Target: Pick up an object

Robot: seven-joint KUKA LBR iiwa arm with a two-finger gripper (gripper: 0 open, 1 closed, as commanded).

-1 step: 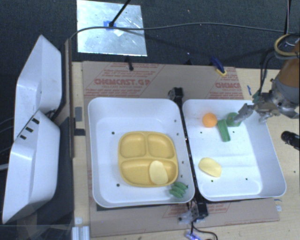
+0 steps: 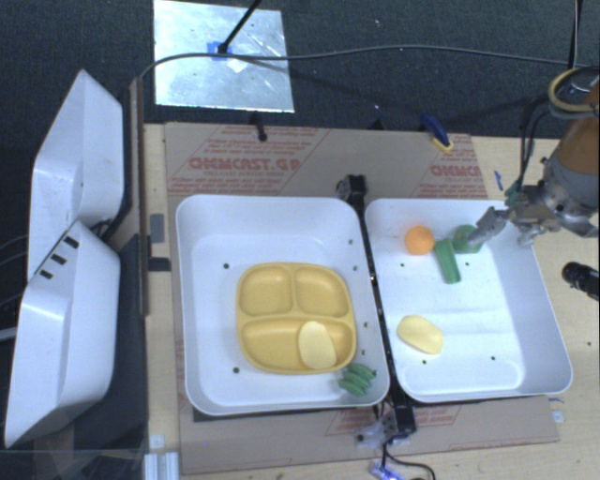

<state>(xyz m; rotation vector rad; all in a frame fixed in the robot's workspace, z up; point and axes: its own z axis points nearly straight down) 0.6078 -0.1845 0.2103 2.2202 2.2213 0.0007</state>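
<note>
Over your right bin's [image 2: 525, 281] far side, gripper [image 2: 472, 236] beside the green stick [image 2: 449, 262], finger spread impossible to tell, orange ball [image 2: 419, 240] just left, yellow piece [image 2: 420, 334] nearer you.

floor: dark carpet-looking stuff [image 2: 394, 28] all across the far side and down the left
bench top: pale wood [image 2: 155, 281] with a brown printed cardboard sheet [image 2: 309, 159] laid flat over it
far side: shiny metal plate [image 2: 220, 56] flat on the floor, with a bit of blue tape on it
cables: thin black cable [image 2: 375, 58] curving over the floor at the far end
left: two white moulded housings [image 2: 66, 272], one behind the other
light: even, pretty flat, no hard shadows
</note>
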